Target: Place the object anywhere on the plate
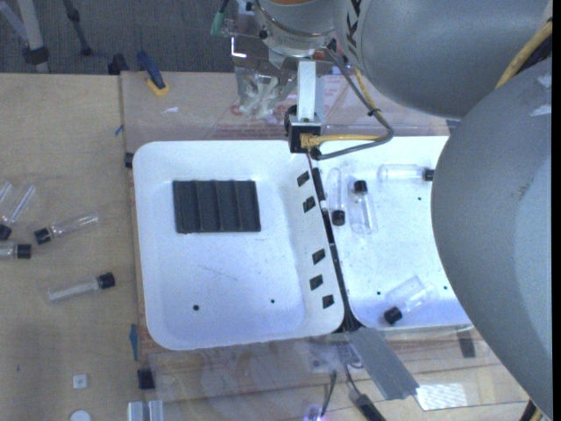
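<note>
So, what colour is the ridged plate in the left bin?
Dark grey, almost black; the plate shows well in the camera view.

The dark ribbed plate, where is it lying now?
In the camera view the dark ribbed plate lies flat in the left white bin, toward its far left part.

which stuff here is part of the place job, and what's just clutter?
Job:
- dark ribbed plate in left bin
- clear vials in right bin
- hand above the bins' far edge

Clutter:
- loose vials on the bench, left
- blue clamp
</note>
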